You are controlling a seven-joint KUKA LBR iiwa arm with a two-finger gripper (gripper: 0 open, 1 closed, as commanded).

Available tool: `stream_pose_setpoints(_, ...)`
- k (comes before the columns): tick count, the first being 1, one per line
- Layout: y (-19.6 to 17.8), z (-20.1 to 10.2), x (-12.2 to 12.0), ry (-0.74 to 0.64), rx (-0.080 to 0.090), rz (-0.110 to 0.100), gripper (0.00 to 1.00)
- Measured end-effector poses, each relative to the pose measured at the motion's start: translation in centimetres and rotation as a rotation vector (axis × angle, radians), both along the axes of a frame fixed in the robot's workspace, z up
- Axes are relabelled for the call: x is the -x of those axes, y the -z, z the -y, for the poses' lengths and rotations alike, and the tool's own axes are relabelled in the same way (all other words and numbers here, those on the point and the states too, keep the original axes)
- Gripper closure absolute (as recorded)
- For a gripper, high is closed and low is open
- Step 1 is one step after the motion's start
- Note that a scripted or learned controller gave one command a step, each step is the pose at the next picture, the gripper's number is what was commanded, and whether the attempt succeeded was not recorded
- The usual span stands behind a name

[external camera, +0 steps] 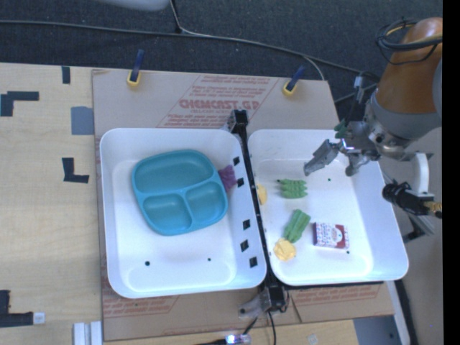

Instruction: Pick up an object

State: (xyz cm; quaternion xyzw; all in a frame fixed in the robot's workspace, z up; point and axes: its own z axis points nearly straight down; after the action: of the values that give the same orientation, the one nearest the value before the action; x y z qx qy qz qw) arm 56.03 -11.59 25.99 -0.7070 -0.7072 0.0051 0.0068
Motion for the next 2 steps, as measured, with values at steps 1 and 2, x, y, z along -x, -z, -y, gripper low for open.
stream_pose_setpoints(1,-0.6,0.0,-0.2,-0.002,0.001,0.01,0.0)
stream_pose_setpoints(2,4.7,0.6,0.6,0.0,0.002,0.008,0.0)
